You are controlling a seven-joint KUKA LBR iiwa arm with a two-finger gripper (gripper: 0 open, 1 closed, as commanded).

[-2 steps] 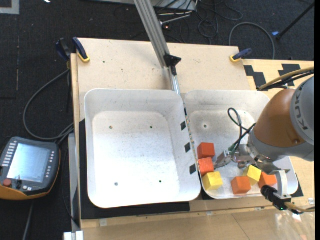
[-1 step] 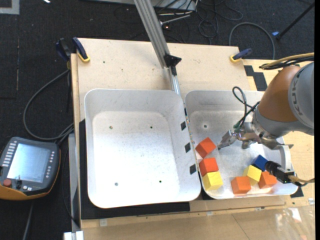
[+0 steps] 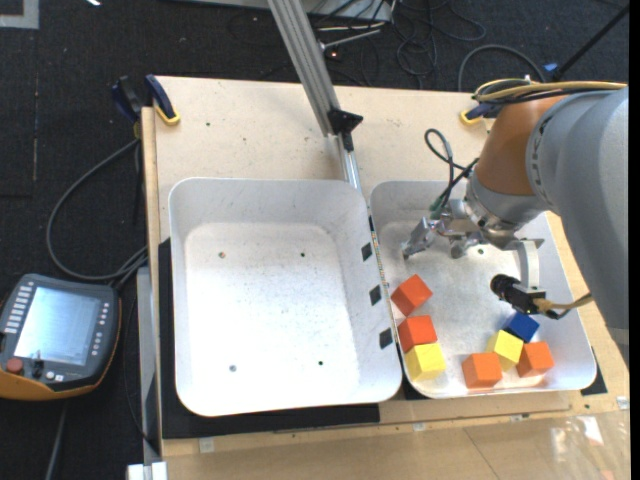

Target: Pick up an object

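Teach pendant [image 3: 55, 336] left of bench [image 3: 250, 133] — cables [image 3: 440, 38] behind.

Arm [image 3: 560, 158] over right bin [image 3: 400, 208], coloured blocks [image 3: 470, 343] along its near side

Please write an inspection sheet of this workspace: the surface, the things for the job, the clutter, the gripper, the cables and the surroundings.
Surface: pale wooden bench bearing two shallow white bins, left bin and right bin.
Job's things: six small blocks in the right bin: tilted orange cube, orange cube touching yellow cube, orange cube, yellow cube, blue cube, orange cube.
Clutter: nothing seen.
Gripper: two-finger gripper above the right bin's far part, holding nothing.
Cables: black cables at the wrist; more on the dark floor.
Surroundings: grey teach pendant at left; slanted metal pole.
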